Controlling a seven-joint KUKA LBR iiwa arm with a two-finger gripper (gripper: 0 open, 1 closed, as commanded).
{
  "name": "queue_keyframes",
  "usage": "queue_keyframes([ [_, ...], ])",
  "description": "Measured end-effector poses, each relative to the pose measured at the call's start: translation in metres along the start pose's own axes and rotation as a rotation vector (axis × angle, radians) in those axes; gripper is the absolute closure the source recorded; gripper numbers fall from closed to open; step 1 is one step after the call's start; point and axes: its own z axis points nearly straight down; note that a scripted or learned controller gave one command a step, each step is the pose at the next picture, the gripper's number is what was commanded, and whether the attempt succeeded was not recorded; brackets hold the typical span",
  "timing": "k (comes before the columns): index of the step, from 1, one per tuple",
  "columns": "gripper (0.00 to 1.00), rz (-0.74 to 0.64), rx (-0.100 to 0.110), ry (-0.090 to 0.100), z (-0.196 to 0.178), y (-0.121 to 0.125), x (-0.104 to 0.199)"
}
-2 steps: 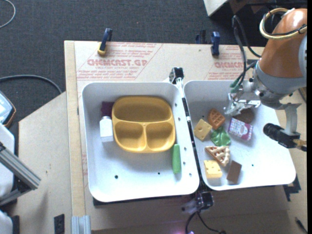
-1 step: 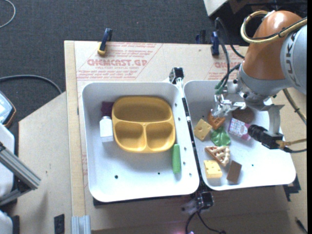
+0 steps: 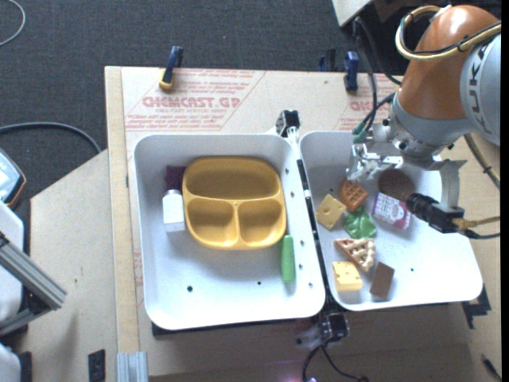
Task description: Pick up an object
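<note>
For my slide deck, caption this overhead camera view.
KUKA arm's claw hovers over toy food in the right bin; yellow divided plate fills the left bin.

A robotics lab is showing here: a clamped board [image 3: 238, 102] is carrying two white bins [image 3: 151, 213], with cables [image 3: 48, 130] trailing over dark carpet [image 3: 79, 30] beside aluminium framing [image 3: 28, 277].

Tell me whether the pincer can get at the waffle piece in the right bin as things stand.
Probably yes. The pincer hangs just above the waffle piece with nothing lying over it. The cheese wedge and the pink packet sit close on either side, so its descent could nudge them.
</note>
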Motion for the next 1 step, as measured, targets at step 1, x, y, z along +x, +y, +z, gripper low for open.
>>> queue_keyframes([
  [1,1.0,0.002,0.008,0.002,0.0142,-0.0047,0.0004],
])
